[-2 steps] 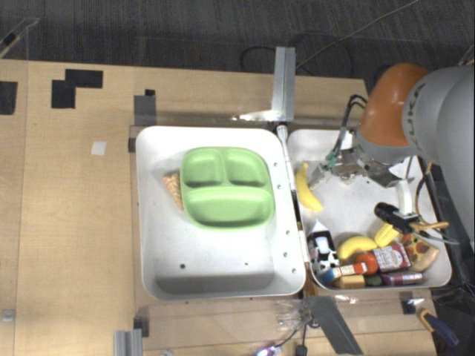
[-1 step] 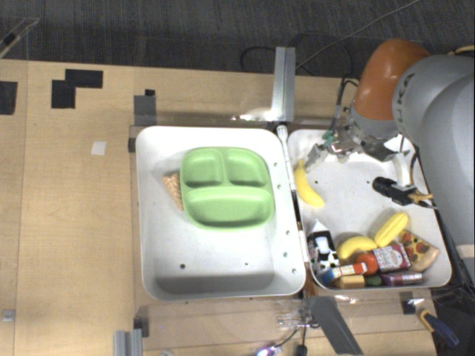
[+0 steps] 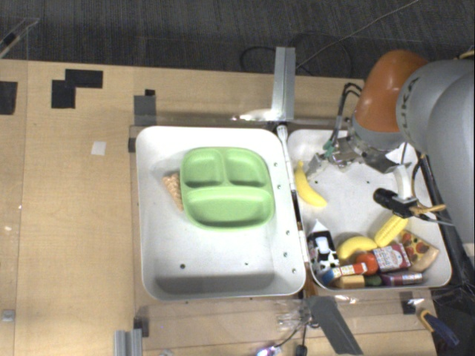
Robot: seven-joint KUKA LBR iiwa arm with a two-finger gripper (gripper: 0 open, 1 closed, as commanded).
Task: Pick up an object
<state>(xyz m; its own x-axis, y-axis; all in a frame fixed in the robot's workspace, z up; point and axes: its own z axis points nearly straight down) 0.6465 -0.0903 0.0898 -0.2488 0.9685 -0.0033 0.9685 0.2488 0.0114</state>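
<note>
My gripper (image 3: 329, 159) hangs over the back of the right bin (image 3: 347, 199), just right of a yellow banana (image 3: 306, 188) that lies along the bin's left wall. Nothing shows between the gripper and the bin floor. At the bin's front lie a second banana (image 3: 356, 245), a yellow corn cob (image 3: 391, 228), a red ketchup bottle (image 3: 386, 258), a pizza slice (image 3: 420, 249) and a small black and white item (image 3: 320, 245).
The left bin (image 3: 208, 262) holds a green divided plate (image 3: 225, 186) with a tan waffle-like piece (image 3: 172, 190) partly under its left edge. A metal post (image 3: 284, 87) stands behind the wall between the bins. The arm's bulk covers the right bin's far right corner.
</note>
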